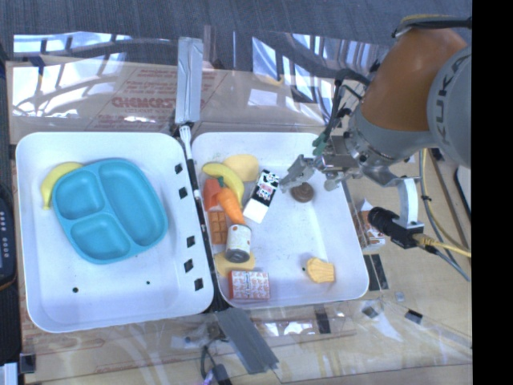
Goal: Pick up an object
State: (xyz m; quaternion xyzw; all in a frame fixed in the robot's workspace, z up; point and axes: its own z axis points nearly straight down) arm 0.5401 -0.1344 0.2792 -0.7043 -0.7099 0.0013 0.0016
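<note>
Brown round object [302, 192] lies in the right bin [280, 283], just below the gripper [314, 172]; fingers spread open, nothing between them. Blue tray [108, 208] covers most of a banana [53, 179] in the left bin [48, 295]

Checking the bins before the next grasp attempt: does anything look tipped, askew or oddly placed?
Mostly tidy clutter. In the left bin, a yellow banana lies half tucked under the blue divided plate. In the right bin, the small can and the red-printed can both lie on their sides. Nothing looks spilled or broken.
</note>
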